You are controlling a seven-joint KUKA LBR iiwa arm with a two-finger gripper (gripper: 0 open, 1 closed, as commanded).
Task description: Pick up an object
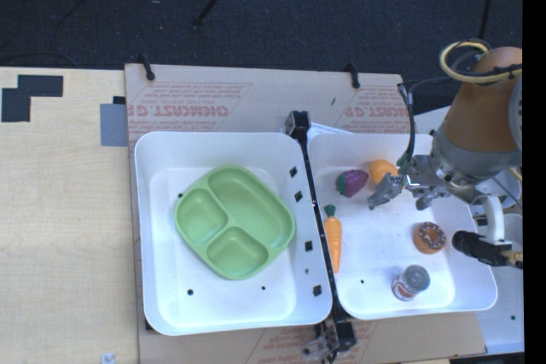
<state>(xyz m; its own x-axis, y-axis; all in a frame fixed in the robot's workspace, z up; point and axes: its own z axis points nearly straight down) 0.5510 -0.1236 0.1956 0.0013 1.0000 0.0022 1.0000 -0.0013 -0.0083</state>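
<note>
The hand (401, 187) is seen low over the right bin (478, 290), near that bin's far edge, at the end of the grey arm (478, 119) reaching in from the bench's right side. Its fingers are spread apart and nothing is held between them.

No one thing is named by the task, so the nearest pieces are the likely choices. An orange fruit (380, 170) lies just beside the hand, partly covered by it, and a purple vegetable with a green top (351, 182) lies next to that, toward the bins' shared wall. Both look like small plastic toys: they are judged to be light, stiff and smooth, so they may slip or roll if pinched off centre. A grip across the widest part would be safest.

The left bin (158, 183) is largely taken up by a green divided plate (235, 222). In the right bin, a carrot (333, 241) lies along the shared wall, a can (411, 283) stands near the front edge, and a small round doughnut-like piece (429, 237) lies toward the right side. The two nearest toys lie close together, so one may be nudged when the other is gripped.
</note>
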